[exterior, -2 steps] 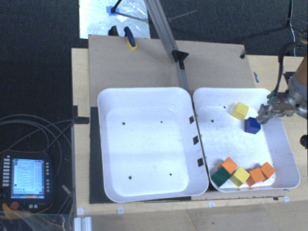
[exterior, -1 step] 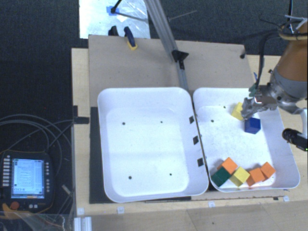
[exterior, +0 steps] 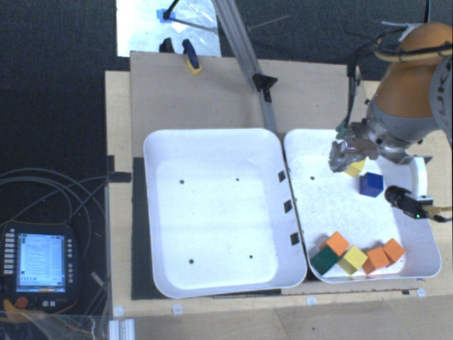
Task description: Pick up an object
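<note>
Nearest the camera, along the front rim of the right bin [exterior: 425, 264], a cluster of blocks sits packed together: a green block [exterior: 324, 261], a yellow block [exterior: 352, 260] and three orange blocks [exterior: 337, 243], all touching or nearly so. Farther back in that bin a blue block [exterior: 371, 184] lies alone, and a small yellow piece [exterior: 355, 167] shows just beside it, partly under the tool [exterior: 346, 158]. The tool hangs low over the back of the right bin, directly above that yellow piece, with the blue block just to its front right. How wide the tool stands I cannot tell, and nothing can be seen held in it. The left bin [exterior: 163, 190] lies alongside on the desk [exterior: 212, 91].

To do this step well, my judgement is that the descent should centre squarely on one block, since the blue neighbour is near enough to be nudged or jammed. Closing only once low around the piece should give a firmer hold.
</note>
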You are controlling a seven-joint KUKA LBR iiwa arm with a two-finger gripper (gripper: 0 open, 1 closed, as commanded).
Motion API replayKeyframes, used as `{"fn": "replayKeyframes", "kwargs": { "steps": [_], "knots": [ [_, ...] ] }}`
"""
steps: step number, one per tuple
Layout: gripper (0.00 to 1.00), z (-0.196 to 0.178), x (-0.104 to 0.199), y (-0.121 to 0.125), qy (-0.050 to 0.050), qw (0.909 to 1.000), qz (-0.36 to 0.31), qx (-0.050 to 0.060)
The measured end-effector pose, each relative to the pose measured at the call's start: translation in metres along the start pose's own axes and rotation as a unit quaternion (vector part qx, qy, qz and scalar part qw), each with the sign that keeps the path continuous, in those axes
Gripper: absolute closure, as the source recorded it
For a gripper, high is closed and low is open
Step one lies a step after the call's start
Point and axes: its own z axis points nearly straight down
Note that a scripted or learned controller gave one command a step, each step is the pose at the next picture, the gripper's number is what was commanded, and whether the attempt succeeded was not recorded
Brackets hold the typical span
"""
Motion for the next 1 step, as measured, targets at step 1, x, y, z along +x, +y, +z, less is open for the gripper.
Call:
{"fn": "replayKeyframes", "kwargs": {
  "steps": [1],
  "knots": [
    [1.00,-0.0074,0.0555,0.0058,0.000,1.0000,-0.001,-0.001]
  ]
}}
